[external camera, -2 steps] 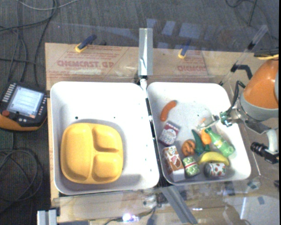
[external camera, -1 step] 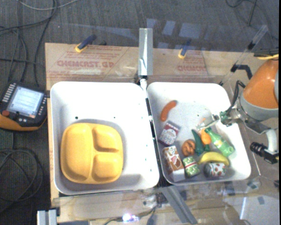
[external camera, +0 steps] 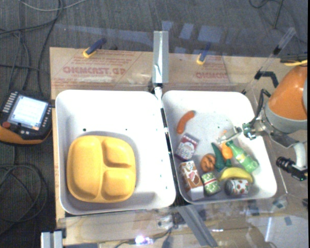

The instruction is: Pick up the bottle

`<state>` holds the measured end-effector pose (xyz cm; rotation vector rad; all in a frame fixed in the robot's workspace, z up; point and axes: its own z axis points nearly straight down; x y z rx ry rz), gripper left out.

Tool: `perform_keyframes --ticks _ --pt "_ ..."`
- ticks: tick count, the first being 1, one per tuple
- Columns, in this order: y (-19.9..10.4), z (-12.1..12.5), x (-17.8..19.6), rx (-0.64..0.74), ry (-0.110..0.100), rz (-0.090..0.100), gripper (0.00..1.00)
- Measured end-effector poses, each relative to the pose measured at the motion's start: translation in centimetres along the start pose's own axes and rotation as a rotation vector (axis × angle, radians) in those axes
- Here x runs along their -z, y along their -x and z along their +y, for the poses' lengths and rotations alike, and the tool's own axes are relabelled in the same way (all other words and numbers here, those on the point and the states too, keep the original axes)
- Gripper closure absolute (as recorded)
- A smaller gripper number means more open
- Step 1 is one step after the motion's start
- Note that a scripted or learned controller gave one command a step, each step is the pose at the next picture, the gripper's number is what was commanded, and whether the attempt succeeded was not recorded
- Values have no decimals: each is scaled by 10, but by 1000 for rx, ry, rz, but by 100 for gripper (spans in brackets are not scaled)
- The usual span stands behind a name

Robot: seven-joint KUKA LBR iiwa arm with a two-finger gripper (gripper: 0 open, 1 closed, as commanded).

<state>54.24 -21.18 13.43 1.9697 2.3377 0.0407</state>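
The green bottle (external camera: 243, 158) is seen lying in the right bin (external camera: 206, 99) — just above the banana (external camera: 236, 174), long axis slanting up-left. The hand (external camera: 246, 131) hovers just above its neck end; its opening cannot be told.

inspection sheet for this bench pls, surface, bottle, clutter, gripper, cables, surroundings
surface: two white bins, left bin and right bin, on a board.
job's things: green bottle lying in the right bin beside a banana.
clutter: yellow tray in the left bin; sausage, cartons and cans in the right.
grippers: gripper above the right bin's right side, holding nothing visible.
cables: loose cables on the floor.
surroundings: pendant left of the bench.
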Motion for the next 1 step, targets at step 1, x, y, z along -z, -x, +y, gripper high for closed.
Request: perform_keyframes --ticks 1 --pt "0 0 0 10 -1 0 0"
